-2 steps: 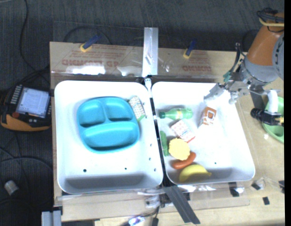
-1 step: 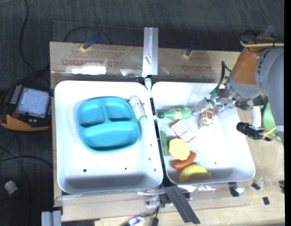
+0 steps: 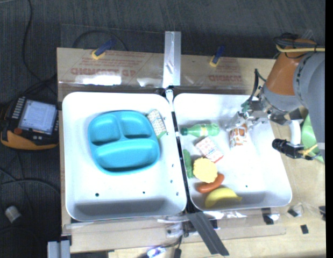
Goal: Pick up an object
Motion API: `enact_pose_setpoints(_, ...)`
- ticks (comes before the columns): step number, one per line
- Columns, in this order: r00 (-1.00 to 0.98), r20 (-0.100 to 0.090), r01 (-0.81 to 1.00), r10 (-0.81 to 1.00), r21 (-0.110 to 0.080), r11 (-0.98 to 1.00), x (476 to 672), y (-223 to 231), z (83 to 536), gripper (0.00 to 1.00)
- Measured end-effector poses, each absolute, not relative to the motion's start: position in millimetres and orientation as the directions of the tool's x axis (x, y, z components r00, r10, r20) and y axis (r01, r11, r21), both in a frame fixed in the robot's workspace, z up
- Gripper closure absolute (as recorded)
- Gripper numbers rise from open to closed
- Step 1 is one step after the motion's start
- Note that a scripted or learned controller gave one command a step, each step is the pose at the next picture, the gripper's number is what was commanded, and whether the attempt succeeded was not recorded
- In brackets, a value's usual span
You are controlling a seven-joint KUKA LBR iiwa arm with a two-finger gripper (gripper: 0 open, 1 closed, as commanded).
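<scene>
Landmark: the centre divider (image 3: 178, 144) between the two white bins; all places below are given from it.
Arm: grey with an orange band, entering from the right, wrist over the far right corner of the right bin (image 3: 274, 184).
Gripper (image 3: 247, 117): low over the right bin, well to the right of the divider, toward the far side.
Gripper state: cannot tell; the tool's end is small and merges with the item beneath it.
Nearest item: orange-and-white carton (image 3: 239, 136), right of the divider, just beside and below the gripper, touching or nearly so; contact is not resolvable.
Carton axis: long side runs roughly far-to-near, slightly tilted.
Key relation: the carton lies on the near side of the gripper, a little toward the divider.
Other candidates: green bottle (image 3: 201, 129), long axis across the bin, just right of the divider; red-and-white packet (image 3: 209, 148); yellow disc (image 3: 205, 169); red sausage (image 3: 209, 184); banana (image 3: 221, 197), all closer to the divider than the carton.
Left of divider: blue sectioned tray (image 3: 123, 140) in the left bin (image 3: 83, 198).
Judgement: the carton is the likely target; no item is seen lifted.
</scene>
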State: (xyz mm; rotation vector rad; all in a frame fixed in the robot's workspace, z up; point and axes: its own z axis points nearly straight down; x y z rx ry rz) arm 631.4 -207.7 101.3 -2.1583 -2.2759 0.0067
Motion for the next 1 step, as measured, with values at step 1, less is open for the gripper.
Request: enact_pose_setpoints(1,-0.051,0.0,0.999,0.999,-0.006,0.051,637.4,-184.0,187.5,1.0)
